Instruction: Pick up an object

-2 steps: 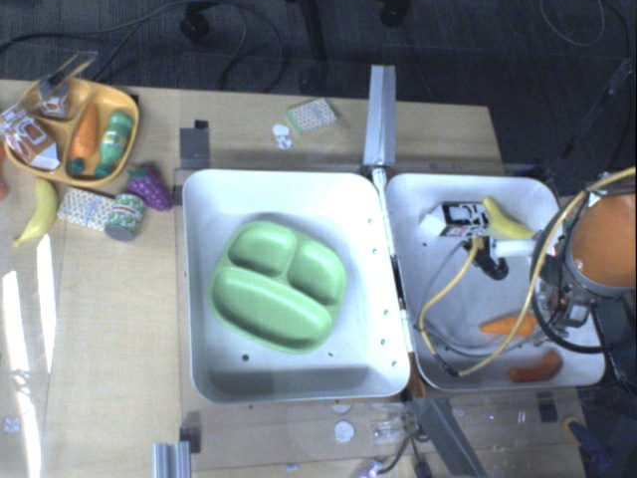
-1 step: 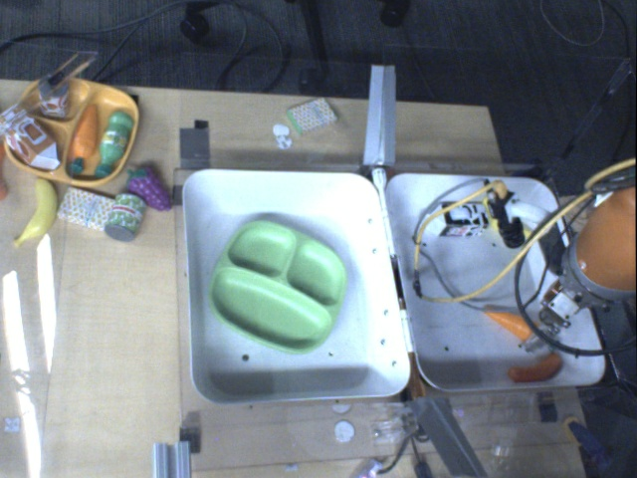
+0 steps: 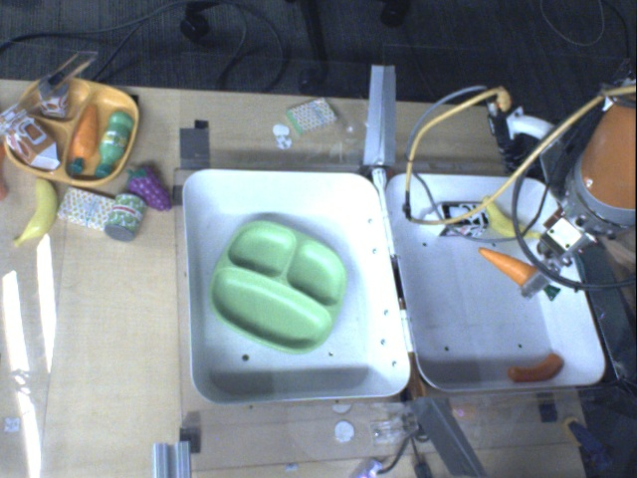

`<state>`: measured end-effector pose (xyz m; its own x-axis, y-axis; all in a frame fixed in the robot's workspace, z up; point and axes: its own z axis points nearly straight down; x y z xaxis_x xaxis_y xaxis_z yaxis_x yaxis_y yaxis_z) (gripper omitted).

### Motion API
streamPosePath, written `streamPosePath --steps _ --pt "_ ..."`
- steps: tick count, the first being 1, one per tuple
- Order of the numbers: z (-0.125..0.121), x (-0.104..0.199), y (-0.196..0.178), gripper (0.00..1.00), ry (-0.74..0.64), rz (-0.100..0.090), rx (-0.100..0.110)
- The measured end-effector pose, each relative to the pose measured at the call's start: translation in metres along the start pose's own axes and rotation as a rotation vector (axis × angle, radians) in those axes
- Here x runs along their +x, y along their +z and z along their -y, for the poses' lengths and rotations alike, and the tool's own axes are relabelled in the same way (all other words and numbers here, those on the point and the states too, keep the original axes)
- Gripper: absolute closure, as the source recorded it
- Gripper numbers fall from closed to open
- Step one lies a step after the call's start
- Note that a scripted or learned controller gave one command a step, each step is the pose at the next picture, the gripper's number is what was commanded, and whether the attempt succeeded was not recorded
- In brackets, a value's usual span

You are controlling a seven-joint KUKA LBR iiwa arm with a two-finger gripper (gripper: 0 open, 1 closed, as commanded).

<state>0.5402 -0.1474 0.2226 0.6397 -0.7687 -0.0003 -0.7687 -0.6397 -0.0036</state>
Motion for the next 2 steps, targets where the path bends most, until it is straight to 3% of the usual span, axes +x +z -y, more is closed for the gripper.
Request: streamPosePath --steps 1,2 --pt "-0.033 -0.002 0.126 1.0 -0.156 -0.005 0.004" --pt "-0.057 0.006 0.134 1.0 -0.679 -0.01 0.003"
